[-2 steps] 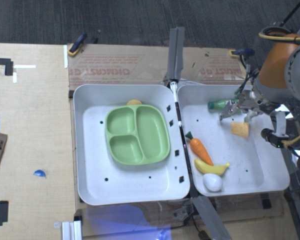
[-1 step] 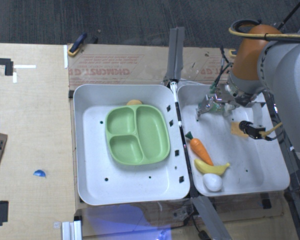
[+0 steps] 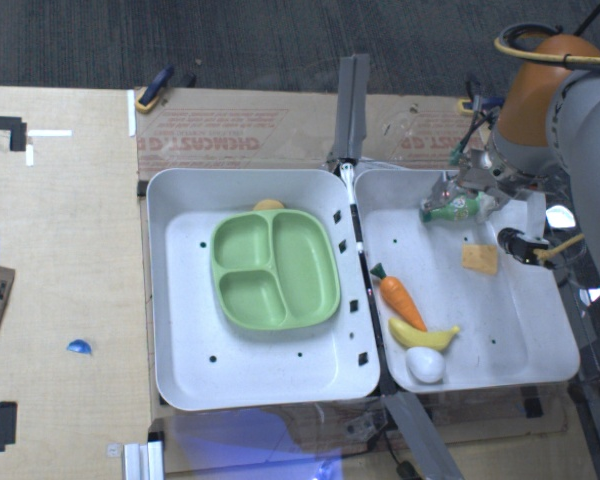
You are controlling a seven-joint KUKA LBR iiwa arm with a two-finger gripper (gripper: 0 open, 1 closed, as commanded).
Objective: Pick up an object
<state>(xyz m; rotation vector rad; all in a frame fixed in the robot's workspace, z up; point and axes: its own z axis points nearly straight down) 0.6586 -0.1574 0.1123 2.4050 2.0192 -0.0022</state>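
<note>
Gripper (image 3: 458,196) sits low at the back of the right bin (image 3: 540,358), w/ a small green-and-clear object (image 3: 450,209) at its tips; can't tell if the object is pinched or just touching, nor whether the jaws are spread. Same bin: tan block (image 3: 480,258) mid-right, carrot (image 3: 400,301) near the left wall, banana (image 3: 425,336) and white egg (image 3: 425,365) at front. Left bin (image 3: 180,368) holds a green 3-compartment tray (image 3: 277,268); a yellowish thing (image 3: 268,205) peeks from behind it, mostly hidden.
</note>
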